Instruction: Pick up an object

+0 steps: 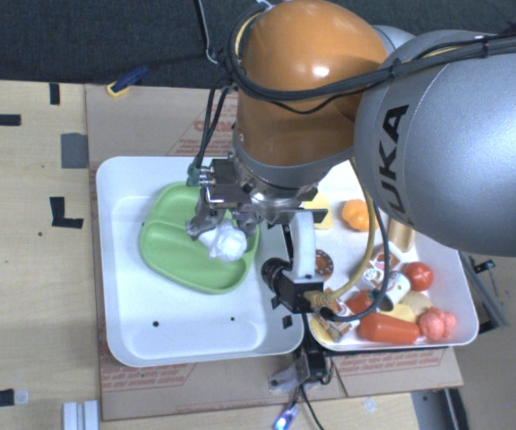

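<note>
Near you, the right white bin (462, 287) holds a smooth red sausage-shaped toy (387, 330), a red tomato-like piece (417, 276) and a small orange ball (356, 214); expect them light, hard, slippery, so take the sausage across its middle. Further in, the left white bin (124, 267) holds a green plastic tray-like dish (173, 240), stiff, graspable at its rim. Your end effector (224, 231) sits over that dish by something white, too blurred to name. I cannot tell its state, as the arm's orange band (307, 70) hides much.

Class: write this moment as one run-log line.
arm: over left bin | gripper: above green tray | right bin: toy foods
</note>
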{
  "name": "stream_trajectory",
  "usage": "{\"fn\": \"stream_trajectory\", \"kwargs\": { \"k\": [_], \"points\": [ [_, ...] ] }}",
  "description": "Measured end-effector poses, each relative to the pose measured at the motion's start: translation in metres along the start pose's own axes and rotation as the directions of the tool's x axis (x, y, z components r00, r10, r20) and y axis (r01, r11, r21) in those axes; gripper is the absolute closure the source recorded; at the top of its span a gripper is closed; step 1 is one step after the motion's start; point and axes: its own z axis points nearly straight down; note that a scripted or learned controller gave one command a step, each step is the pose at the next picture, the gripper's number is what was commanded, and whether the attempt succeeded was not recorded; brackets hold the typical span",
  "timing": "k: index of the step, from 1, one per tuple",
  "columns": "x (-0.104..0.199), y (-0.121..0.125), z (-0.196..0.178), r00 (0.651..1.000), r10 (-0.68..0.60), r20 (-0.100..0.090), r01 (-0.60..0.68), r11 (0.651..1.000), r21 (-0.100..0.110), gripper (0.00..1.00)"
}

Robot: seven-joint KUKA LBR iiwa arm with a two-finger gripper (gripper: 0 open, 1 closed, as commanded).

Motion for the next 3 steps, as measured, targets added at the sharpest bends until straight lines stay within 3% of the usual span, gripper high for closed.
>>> {"fn": "stream_trajectory", "kwargs": {
  "k": [2, 3],
  "points": [
    [0.001, 0.000, -0.026, 1.000, -0.005, -0.004, 0.005, 1.000, -0.007, 1.00],
    [0.027, 0.000, -0.119, 1.000, -0.005, -0.011, 0.005, 1.000, -0.022, 1.00]
  ]
}}
